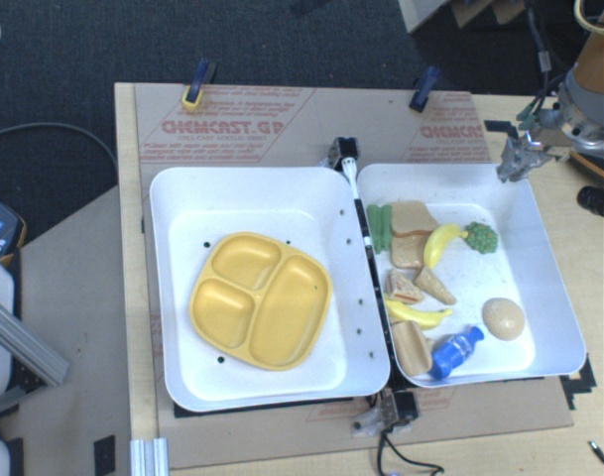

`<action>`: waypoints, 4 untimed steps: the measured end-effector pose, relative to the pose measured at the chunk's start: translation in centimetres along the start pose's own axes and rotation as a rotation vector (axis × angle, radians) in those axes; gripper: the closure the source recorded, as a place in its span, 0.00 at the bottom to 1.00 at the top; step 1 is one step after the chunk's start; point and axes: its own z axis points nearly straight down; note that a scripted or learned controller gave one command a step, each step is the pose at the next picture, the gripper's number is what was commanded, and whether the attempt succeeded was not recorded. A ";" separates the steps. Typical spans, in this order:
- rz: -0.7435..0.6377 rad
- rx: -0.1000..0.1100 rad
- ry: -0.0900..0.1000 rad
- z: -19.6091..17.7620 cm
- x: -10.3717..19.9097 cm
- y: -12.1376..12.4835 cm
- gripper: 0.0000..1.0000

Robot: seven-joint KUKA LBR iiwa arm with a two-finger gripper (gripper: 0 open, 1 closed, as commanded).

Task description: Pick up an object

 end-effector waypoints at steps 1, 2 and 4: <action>0.000 0.001 0.000 -2.4 0.0 0.1 1.00; 0.001 0.012 0.004 -1.7 3.5 -4.6 1.00; -0.001 0.011 0.005 -2.7 9.0 -13.7 1.00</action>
